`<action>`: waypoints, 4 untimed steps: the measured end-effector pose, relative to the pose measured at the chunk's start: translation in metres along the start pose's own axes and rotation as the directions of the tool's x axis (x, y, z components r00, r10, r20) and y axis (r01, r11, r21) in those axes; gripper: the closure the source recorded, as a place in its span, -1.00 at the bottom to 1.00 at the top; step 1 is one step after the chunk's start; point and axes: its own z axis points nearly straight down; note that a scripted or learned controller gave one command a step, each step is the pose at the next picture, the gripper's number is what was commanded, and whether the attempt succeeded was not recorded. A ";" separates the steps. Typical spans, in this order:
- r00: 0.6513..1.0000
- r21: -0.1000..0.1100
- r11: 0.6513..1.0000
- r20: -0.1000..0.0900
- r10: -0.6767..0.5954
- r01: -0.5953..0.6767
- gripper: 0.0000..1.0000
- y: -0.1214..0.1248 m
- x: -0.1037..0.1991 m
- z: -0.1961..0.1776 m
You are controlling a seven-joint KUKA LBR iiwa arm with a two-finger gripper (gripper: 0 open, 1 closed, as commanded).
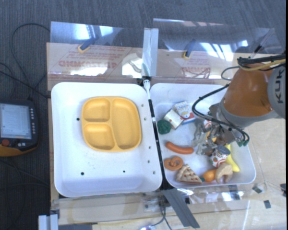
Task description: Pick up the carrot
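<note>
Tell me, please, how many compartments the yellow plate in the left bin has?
3. The yellow plate has two smaller compartments stacked on its left side, one upper and one lower, and one large compartment along its right side.

Divided tray in left bin, hot dog and pretzel in right bin

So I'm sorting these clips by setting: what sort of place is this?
Most likely a robotics lab bench set up for pick-and-place trials. Two white bins sit side by side under an industrial arm, toy food fills the right bin, and a teach pendant lies on the grey carpet.
</note>
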 end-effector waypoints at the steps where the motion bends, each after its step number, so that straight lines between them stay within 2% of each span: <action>1: 0.999 0.002 0.999 0.003 -0.041 0.041 1.00 -0.029 0.011 -0.054; 2: 0.995 -0.001 0.995 0.002 0.096 -0.096 1.00 -0.067 -0.020 -0.087; 3: 0.994 -0.001 0.994 -0.001 -0.110 0.110 1.00 -0.056 0.062 -0.116; 4: 0.928 -0.004 0.928 0.000 -0.373 0.373 1.00 -0.055 0.058 -0.113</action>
